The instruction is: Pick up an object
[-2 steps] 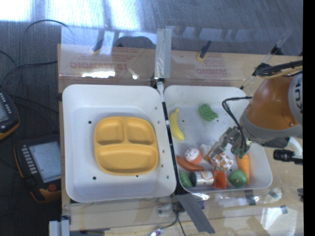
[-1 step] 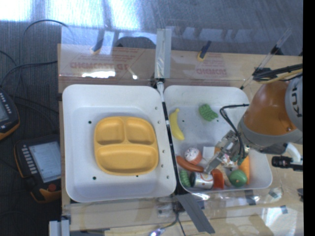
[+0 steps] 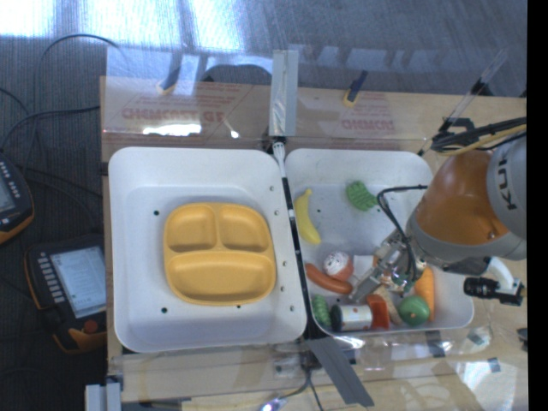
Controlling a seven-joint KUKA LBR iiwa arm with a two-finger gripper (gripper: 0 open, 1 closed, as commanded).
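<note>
My gripper (image 3: 383,274) hangs low over the front part of the right bin (image 3: 390,165), among a cluster of toy foods. Just to its left lies a red-orange sausage-shaped piece (image 3: 328,280), with a small white and red ball (image 3: 336,263) above it. Below the gripper are a dark can with a silver end (image 3: 349,317) and a red piece (image 3: 378,309). A green round fruit (image 3: 413,310) and an orange carrot (image 3: 425,288) sit to its right. A yellow banana (image 3: 305,218) and a green bumpy vegetable (image 3: 361,196) lie farther back. Nothing visibly sits in the gripper.
The left bin (image 3: 137,187) holds a yellow divided plate (image 3: 219,252). The two bins meet at a shared wall (image 3: 289,229). The arm's orange band (image 3: 458,204) covers the right bin's right side. A green piece (image 3: 320,306) lies by the front left corner.
</note>
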